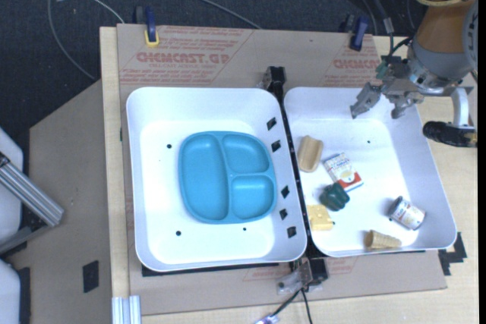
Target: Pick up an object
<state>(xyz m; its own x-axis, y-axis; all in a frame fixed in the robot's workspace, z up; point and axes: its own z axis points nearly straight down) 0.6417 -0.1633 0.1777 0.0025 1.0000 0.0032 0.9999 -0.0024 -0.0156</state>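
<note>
A blue divided plate (pixel 227 176) sits alone in the left bin (pixel 144 163); the candidates for picking lie in the right bin (pixel 425 163): a tan block (pixel 310 153), a red-and-white packet (pixel 342 169), a dark green piece (pixel 334 198), a small can (pixel 406 213). The hand (pixel 377 104) hovers over that bin's far edge, fingers apart and holding nothing. A clean grasp likely means dropping straight over one well-separated item, such as the can, before closing.
</note>
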